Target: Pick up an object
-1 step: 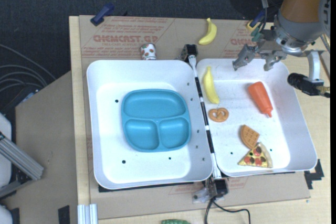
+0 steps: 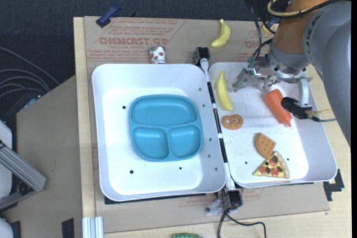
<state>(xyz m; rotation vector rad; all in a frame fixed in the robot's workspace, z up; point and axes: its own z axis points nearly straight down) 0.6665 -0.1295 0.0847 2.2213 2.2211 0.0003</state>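
Observation:
In the right bin [image 2: 312, 147] lie a yellow banana [image 2: 223, 92] along the left wall, a brown pretzel [image 2: 232, 121], an orange carrot [image 2: 278, 106], a waffle piece [image 2: 265, 144] and a pizza slice [image 2: 272, 166]. My gripper [image 2: 271, 88] hangs over the far part of this bin, open, with one finger [image 2: 240, 78] on the left and the other on the right. The carrot's upper end lies just below it, between the spread fingers and resting on the bin floor. Nothing is gripped.
The left bin [image 2: 111, 136] holds a blue divided plate [image 2: 165, 126]. A second banana [image 2: 221, 35] and a small spotted object [image 2: 158, 54] lie on the cardboard behind the bins. The grey arm [image 2: 329, 36] with its orange band covers the far right corner.

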